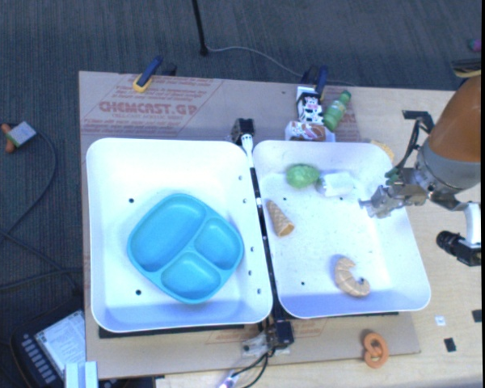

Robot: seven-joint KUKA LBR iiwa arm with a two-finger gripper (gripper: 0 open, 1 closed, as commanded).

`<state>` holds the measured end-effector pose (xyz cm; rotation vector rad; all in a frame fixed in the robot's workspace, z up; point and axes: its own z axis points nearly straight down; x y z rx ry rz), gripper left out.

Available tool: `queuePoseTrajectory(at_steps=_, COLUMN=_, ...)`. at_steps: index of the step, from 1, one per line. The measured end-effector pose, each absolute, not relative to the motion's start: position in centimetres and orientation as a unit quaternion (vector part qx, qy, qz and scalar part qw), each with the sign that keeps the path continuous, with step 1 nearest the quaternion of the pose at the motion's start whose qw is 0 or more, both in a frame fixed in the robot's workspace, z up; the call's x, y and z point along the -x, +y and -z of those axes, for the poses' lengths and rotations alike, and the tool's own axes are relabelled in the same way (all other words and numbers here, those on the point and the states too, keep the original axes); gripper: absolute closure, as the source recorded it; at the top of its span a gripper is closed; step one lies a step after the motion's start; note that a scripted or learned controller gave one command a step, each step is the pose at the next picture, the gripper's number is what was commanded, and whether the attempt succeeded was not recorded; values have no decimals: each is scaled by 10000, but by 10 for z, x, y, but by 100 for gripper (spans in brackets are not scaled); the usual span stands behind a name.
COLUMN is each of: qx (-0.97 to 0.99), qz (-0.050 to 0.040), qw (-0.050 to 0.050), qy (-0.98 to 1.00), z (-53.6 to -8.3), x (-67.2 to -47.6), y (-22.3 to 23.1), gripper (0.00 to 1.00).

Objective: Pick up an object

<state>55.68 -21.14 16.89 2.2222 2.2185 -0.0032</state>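
Observation:
The right bin [404, 297] holds a green leafy ball [303, 175], a small white block [337, 185], an orange cone [280, 217] and a croissant-like pastry [350, 276]. My gripper [377, 204] hangs over the bin's right side, just right of the white block and above the pastry. No object shows between its tips. The left bin [113, 168] holds a blue divided plate [185, 247].
A green bottle [336, 110] and a small printed carton [308, 118] lie on the bench behind the right bin. An orange ring [376, 348] lies in front of it. Blue clamps [148, 72] sit at the board's back edge, and a black cable [202, 39] runs beyond it.

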Motion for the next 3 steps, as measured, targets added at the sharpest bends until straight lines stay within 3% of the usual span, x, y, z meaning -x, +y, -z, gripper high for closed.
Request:
queuePoseTrajectory(at_steps=1, qx=-7064, qz=-3, qw=3, qy=7079, z=-216, x=-575, y=-140, gripper=100)
queuePoseTrajectory(at_steps=2, qx=-7069, qz=2, qw=-2, qy=7073, z=-235, x=-510, y=-106, gripper=100)
queuePoseTrajectory(at_steps=3, qx=-7065, qz=2, qw=-6, qy=7077, z=-235, x=-506, y=-82, gripper=100)
